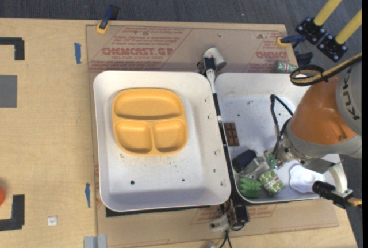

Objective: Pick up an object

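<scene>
The gripper (270, 165) is lowered into the right bin (247, 97) over a clutter of small items (its state cannot be told), where a green, crinkly-looking object (250, 186), judged light and soft, would best be pinched across its middle.

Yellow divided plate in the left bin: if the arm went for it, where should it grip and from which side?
Probably the raised rim of the yellow divided plate, on its right edge. The plate lies flat and face-up in the left bin, too wide to span, so only the rim or a divider ridge offers a pinchable lip. Coming from above, one finger inside the compartment and one outside, suits the arm's reach from the right.
</scene>
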Controlling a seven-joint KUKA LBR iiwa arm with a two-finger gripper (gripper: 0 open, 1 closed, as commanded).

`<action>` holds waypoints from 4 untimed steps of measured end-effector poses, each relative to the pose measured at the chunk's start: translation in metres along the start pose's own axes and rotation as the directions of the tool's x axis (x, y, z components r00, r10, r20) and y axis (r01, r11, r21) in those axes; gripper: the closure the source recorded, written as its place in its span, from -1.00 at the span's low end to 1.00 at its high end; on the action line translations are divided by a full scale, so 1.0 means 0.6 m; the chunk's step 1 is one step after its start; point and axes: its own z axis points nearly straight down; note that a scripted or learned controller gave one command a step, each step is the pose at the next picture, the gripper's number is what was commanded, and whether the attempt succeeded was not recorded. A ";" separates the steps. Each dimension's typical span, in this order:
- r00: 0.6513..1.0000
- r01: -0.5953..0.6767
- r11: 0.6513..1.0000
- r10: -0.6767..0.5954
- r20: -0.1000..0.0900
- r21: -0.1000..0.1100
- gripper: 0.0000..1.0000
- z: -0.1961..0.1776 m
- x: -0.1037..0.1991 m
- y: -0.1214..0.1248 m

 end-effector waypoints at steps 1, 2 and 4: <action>1.000 0.000 1.000 0.000 0.000 0.000 -1.00 0.000 0.000 0.000; 1.000 0.000 1.000 0.000 0.000 0.000 -1.00 0.000 0.000 0.000; 0.943 -0.332 0.943 0.332 0.000 0.001 -1.00 0.000 -0.003 -0.002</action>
